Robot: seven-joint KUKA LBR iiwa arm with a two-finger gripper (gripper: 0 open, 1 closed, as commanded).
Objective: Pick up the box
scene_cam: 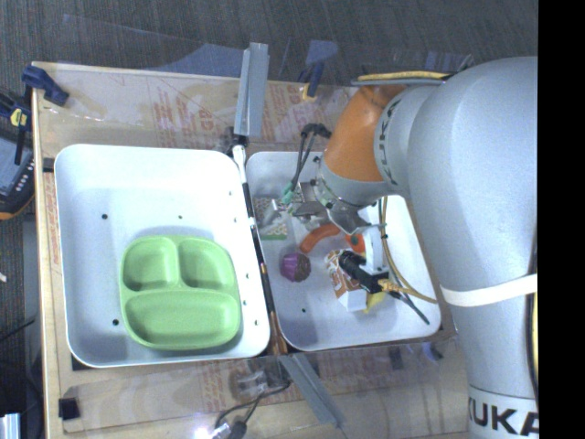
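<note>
While one green tray [181, 292] lies left, the right bin [322, 326] holds one box [345, 289].

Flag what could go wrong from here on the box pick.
1. The small grey-and-green patterned box sits tight by the shallow white right bin's left wall; the claw may strike that wall.
2. The purple ball and orange curved piece lie close by; either could be bumped or grabbed instead.
3. An orange-and-white carton may be mistaken for the target.
</note>
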